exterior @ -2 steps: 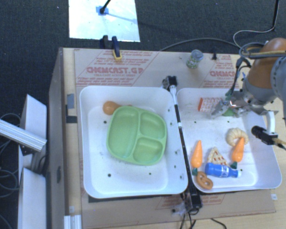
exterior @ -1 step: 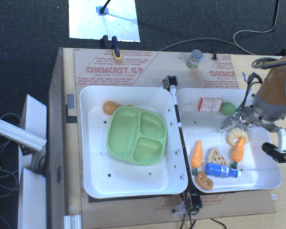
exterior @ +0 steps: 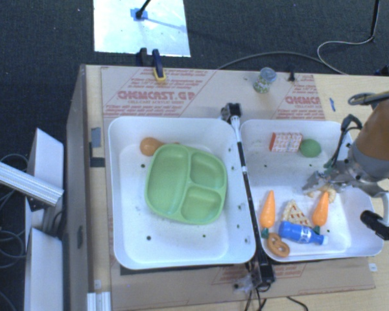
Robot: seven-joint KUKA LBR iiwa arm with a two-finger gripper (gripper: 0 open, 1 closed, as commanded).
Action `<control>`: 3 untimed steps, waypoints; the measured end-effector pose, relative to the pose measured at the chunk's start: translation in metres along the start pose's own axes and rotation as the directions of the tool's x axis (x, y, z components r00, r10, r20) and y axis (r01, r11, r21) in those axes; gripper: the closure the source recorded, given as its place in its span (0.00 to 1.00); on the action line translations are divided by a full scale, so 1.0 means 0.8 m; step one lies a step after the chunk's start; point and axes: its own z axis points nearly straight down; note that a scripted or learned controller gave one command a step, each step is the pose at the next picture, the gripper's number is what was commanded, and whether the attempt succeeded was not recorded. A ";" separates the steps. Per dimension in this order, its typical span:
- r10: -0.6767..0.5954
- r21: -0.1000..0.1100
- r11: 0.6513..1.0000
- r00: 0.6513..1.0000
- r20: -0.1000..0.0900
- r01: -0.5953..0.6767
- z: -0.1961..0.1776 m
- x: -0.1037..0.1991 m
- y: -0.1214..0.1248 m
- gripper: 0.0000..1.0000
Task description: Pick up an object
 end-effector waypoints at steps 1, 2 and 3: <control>-0.001 -0.003 1.000 1.000 0.001 0.001 -0.013 0.000 0.001 1.00; -0.003 -0.004 1.000 1.000 0.000 0.003 -0.132 0.041 0.078 1.00; -0.003 -0.004 1.000 1.000 0.001 0.004 -0.231 0.068 0.092 1.00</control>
